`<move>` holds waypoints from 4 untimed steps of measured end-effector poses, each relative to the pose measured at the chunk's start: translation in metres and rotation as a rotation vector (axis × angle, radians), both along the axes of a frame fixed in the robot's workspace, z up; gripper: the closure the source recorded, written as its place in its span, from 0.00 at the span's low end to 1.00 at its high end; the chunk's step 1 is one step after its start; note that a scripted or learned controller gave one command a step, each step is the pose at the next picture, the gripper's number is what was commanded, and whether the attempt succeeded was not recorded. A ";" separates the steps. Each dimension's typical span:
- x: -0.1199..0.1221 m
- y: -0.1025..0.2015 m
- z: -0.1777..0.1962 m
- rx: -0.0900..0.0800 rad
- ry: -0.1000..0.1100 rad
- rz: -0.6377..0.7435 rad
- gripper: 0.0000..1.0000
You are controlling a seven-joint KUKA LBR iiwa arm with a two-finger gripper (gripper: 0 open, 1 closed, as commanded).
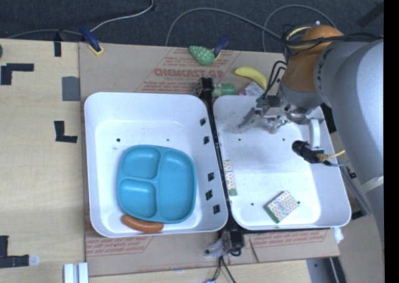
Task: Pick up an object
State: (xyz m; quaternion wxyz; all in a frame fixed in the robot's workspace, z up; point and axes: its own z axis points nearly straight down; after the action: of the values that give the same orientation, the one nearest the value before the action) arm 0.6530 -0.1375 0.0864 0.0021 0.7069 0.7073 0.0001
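Hovering spread-fingered, my gripper (260,119) holds nothing; small patterned box (282,205) lies diagonal, long axis toward upper right.

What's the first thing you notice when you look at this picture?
The bright blue plate with three sections jumps out first, lying in the left bin with an orange hot dog at its near edge. Next comes the big grey robot arm with its orange band, reaching into the right bin from the right. A patterned little box lies in that bin's near corner.
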 end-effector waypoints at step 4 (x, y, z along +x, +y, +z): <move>-0.017 0.040 0.000 0.000 0.001 0.000 0.00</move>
State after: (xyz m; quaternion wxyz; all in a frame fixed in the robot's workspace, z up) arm 0.6358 -0.0973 0.0859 0.0020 0.7069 0.7073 -0.0001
